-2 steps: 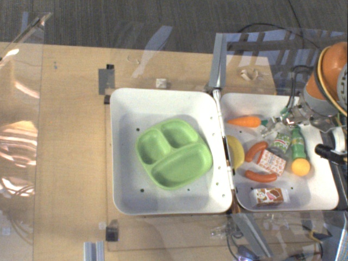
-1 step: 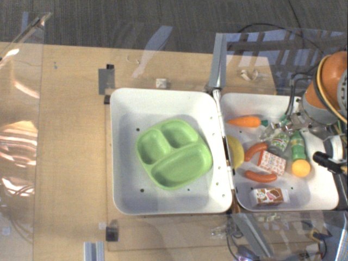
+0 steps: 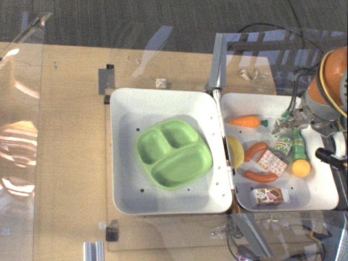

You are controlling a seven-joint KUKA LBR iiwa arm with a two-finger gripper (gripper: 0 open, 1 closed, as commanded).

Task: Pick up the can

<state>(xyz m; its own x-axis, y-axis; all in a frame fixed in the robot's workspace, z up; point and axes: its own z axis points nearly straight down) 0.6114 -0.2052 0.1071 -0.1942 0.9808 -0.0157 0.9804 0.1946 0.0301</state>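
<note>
The can (image 3: 283,144) sits seemingly just under the gripper (image 3: 286,125), whose opening I cannot tell.

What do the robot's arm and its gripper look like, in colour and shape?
The arm is thick and rounded, grey, with a broad orange band above the wrist. The gripper at its end is small, of pale grey metal with dark parts. A thin dark cable runs down beside the wrist towards it. No markings can be made out.

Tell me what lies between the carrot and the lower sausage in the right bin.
The upper sausage lies there, slanted, between the carrot above it and the lower sausage below it, as the camera view shows.
</note>
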